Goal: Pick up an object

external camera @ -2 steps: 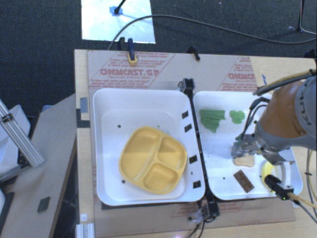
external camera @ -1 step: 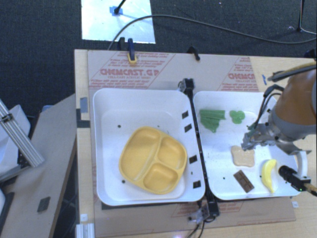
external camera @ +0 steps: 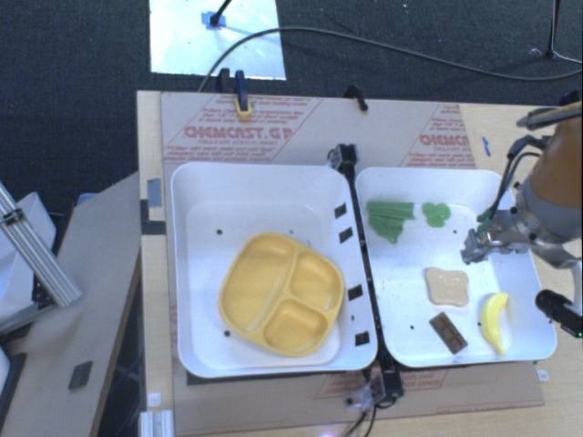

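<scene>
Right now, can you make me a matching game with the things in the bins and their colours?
Things:
1. tray
2. banana
3. beans
4. chocolate

Colours and places:
A. green, far end of the right bin
B. brown, near end of the right bin
C. yellow, near right corner of the right bin
D. yellow-orange, left bin

Pairs: 1-D, 2-C, 3-A, 4-B
</scene>
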`<action>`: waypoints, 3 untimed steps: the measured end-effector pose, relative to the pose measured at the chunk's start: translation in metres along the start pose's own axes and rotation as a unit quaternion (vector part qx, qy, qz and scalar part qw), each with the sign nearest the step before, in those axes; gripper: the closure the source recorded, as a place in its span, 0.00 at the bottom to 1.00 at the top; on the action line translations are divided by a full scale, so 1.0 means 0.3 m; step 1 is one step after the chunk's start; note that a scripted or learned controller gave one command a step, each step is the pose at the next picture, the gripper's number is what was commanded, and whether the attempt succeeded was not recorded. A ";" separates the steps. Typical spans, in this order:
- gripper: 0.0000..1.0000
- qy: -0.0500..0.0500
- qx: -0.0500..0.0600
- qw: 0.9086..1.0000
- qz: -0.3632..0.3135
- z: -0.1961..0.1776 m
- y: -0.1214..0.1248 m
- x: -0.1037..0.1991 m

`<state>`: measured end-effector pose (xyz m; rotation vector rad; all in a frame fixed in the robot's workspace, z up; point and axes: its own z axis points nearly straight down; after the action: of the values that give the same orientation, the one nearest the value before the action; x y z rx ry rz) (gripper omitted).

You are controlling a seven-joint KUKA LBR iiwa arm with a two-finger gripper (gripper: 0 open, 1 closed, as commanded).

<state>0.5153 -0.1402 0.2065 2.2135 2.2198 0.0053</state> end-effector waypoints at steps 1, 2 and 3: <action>1.00 0.000 0.000 1.000 -0.001 -0.197 0.026 0.022; 1.00 0.002 0.003 1.000 -0.004 -0.168 0.019 0.220; 1.00 0.002 0.003 1.000 -0.004 -0.134 0.076 0.401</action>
<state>0.5375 -0.0197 0.2466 2.2099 2.2325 0.0038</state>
